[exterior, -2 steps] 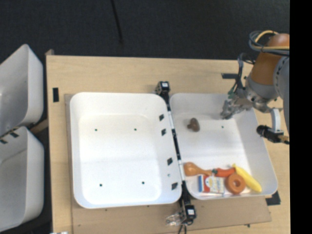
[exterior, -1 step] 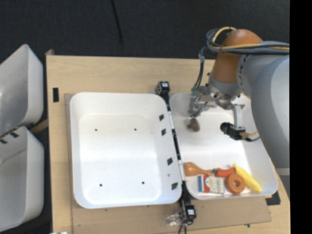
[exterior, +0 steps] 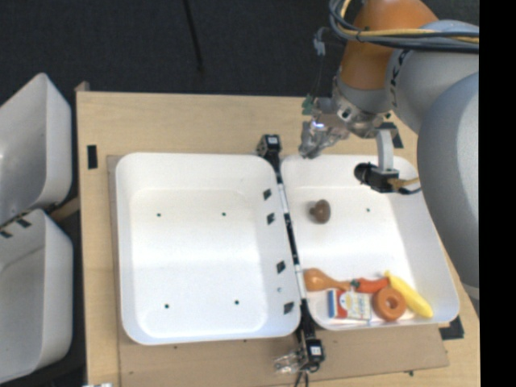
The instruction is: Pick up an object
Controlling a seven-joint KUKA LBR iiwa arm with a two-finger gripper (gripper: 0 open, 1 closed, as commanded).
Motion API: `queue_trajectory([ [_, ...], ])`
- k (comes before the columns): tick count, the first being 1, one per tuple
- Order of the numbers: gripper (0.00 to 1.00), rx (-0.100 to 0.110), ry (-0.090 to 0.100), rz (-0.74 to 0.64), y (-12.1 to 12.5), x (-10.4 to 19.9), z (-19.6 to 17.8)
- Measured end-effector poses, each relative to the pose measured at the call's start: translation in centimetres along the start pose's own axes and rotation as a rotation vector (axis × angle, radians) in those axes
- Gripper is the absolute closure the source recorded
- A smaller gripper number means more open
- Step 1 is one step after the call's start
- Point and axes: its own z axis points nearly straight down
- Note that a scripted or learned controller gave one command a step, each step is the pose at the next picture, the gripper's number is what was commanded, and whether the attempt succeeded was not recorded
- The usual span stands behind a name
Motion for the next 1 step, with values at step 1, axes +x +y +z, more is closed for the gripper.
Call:
queue_trajectory([
  [1,0.00,0.010,-0.001,0.006,-0.27,-0.46,0.73],
])
